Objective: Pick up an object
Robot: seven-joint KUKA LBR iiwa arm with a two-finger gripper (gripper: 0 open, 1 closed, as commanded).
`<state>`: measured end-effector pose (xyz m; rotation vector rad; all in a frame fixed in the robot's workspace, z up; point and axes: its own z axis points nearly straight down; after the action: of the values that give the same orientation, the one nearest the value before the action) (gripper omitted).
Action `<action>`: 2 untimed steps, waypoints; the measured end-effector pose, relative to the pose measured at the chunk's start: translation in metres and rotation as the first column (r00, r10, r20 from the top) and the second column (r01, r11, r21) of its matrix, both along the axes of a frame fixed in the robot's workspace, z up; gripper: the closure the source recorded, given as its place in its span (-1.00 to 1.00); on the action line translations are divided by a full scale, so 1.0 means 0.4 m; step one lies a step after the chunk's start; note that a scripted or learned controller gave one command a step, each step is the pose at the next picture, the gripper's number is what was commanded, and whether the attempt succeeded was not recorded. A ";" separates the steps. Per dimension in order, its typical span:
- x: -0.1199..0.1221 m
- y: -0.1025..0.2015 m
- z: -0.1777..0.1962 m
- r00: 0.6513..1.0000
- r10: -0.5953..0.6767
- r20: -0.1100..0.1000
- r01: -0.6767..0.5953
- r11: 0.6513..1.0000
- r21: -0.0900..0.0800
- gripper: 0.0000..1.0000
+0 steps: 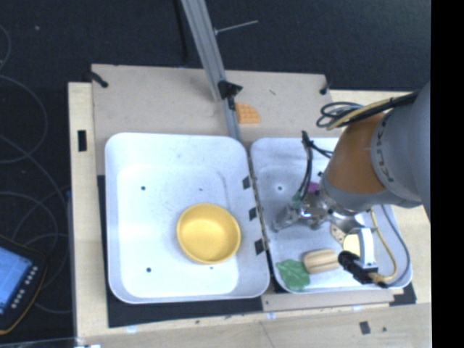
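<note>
Camera view: yellow bowl (209, 232) in left bin (130, 158)

**Yellow, white and orange across the bench**

The bowl (209, 232) is a plain egg-yolk yellow against the left bin (130, 194), which is white with a few dark specks. The right bin (272, 167) is the same white. In it lie a leaf-green piece (293, 273) and a pale tan, wood-coloured block (321, 260). The arm (395, 151) is grey, with an orange band (351, 158). The bench (152, 96) is light beige; a small orange waffle-patterned tile (248, 114) sits on it.
</note>
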<state>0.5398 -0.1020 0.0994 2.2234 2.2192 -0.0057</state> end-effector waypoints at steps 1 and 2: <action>0.005 0.002 0.034 1.000 -0.006 0.007 0.006 1.000 0.004 1.00; 0.009 0.008 0.193 1.000 0.006 0.011 -0.006 1.000 0.002 1.00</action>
<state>0.5436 -0.0987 0.1767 2.2129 2.2214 0.0088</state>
